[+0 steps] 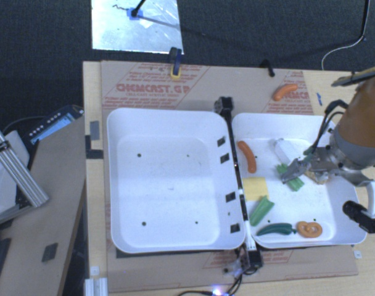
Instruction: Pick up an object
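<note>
Pincer (pixel 292 172): low in the right bin (pixel 335 128), its tip against a green piece (pixel 288 176) — whether it is spread or pressed together I cannot tell, the grey metal blurs into the toy.
Pretzel (pixel 309 229): nearest the front wall of the right bin, just beside a dark green pepper (pixel 276 229).
Green pod (pixel 261 211): tilted, just behind the pepper, touching the yellow block (pixel 255 188).
Sausage (pixel 247 156): orange, lying close to the divider, well apart from the pincer.
White piece (pixel 284 148): just behind the pincer's tip.
Left bin (pixel 116 184): bare white floor with a few dark dots.
Far sausage (pixel 285 92): outside both bins on the cardboard.
Progress: reach looks done — nothing is lifted yet; the grasp and the raise are left, by my judgement.
</note>
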Action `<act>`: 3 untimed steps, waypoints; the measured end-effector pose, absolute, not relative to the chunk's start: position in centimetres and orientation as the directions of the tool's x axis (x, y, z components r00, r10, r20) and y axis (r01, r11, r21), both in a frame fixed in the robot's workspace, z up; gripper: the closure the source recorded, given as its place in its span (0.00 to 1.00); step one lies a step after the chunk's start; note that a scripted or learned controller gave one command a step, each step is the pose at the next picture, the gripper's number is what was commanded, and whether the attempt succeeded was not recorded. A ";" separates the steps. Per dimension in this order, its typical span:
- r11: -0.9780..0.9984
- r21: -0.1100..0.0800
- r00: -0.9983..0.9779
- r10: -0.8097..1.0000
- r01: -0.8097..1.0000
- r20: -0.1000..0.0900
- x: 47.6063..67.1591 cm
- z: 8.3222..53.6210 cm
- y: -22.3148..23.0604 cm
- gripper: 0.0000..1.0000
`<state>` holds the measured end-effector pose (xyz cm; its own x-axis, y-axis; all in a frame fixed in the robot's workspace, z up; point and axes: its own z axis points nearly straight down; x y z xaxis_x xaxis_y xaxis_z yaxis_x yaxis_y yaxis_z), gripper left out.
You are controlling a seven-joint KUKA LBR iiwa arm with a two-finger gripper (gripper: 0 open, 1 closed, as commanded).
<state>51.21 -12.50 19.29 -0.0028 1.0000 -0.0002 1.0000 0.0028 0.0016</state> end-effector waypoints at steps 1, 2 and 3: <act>0.009 0.003 -0.009 1.000 1.000 0.001 58.7 8.0 -8.8 0.00; 0.005 0.004 -0.005 1.000 1.000 0.000 60.7 8.5 -9.0 0.00; 0.005 0.005 -0.005 1.000 1.000 0.001 60.7 9.6 -9.0 1.00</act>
<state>60.70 -8.97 9.57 -0.0049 1.0000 0.0014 1.0000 0.0049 0.0045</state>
